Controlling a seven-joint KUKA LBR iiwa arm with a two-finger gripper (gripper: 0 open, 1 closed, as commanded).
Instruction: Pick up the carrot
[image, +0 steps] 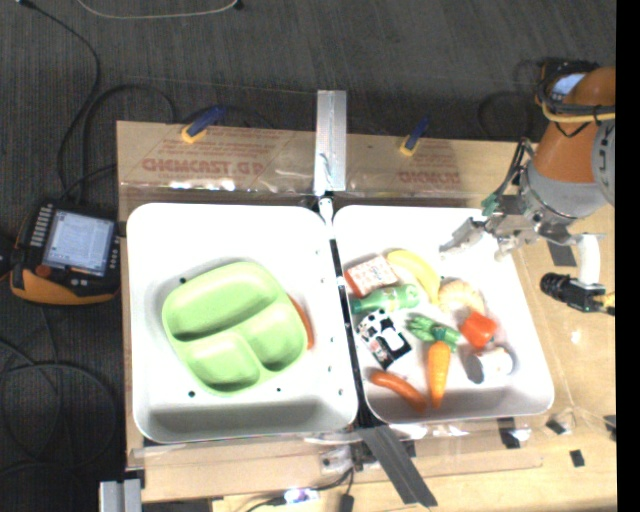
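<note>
The worktop (250, 165) was a pale wooden board laid over dark carpet (200, 60), with cables trailing across the floor and clear plastic sheeting clipped along its far edge. A handheld controller (68, 252) with a lit screen lay on the carpet off the left side. Two shallow white bins sat touching side by side. The left bin (150, 400) held a green divided tray (232, 325), with something orange just showing at the tray's right edge. The right bin (535, 385) was crowded: a banana (415, 270), a small red-and-white packet (368, 272), a green bottle (385, 298), a black-and-white box (383, 335), a red pepper (478, 328) and a slim red-orange piece (398, 387) near the front. The carrot (438, 365) stood among them, green top pointing away, towards the bin's front middle. The hand (487, 232) hovered over the bin's far right corner, well apart from the carrot, its fingers spread wide and nothing between them
</note>
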